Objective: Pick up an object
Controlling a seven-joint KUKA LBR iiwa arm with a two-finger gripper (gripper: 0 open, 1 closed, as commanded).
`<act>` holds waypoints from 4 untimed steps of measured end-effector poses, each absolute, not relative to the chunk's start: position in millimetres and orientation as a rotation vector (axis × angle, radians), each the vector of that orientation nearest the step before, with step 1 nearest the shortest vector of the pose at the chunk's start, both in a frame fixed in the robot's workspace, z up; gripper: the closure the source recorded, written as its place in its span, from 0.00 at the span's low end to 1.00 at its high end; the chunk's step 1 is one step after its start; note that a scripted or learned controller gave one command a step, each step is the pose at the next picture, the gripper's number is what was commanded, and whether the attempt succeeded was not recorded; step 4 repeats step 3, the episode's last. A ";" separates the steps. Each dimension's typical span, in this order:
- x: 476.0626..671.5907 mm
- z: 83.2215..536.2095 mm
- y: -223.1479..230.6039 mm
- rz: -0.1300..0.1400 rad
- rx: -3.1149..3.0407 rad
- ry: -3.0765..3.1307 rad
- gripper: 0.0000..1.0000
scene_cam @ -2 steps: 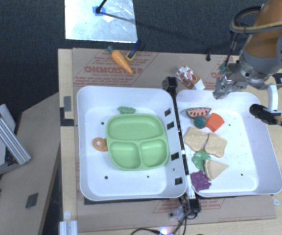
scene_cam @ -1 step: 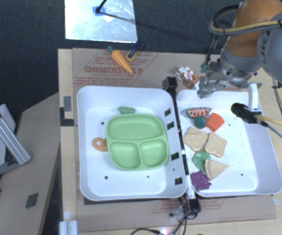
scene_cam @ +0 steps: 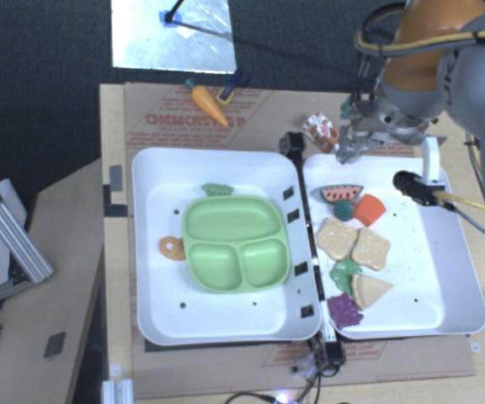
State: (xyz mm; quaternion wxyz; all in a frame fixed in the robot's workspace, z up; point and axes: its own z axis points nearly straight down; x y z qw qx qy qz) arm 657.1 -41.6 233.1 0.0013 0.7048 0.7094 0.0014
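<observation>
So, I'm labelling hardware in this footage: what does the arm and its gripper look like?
The arm is smooth grey with rounded links and a glossy orange band above the wrist. Grey cables loop beside that band. The gripper is a small, dark grey metal assembly.

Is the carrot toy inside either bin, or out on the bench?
Out. The carrot toy lies on the cardboard behind the left bin, beyond its far rim, near the foil sheet.
</observation>
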 end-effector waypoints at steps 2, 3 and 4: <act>654.5 232.2 -43.5 0.000 2.215 2.226 1.00; 662.6 223.7 -38.9 0.002 2.213 2.226 1.00; 662.6 223.7 -38.9 0.002 2.213 2.226 1.00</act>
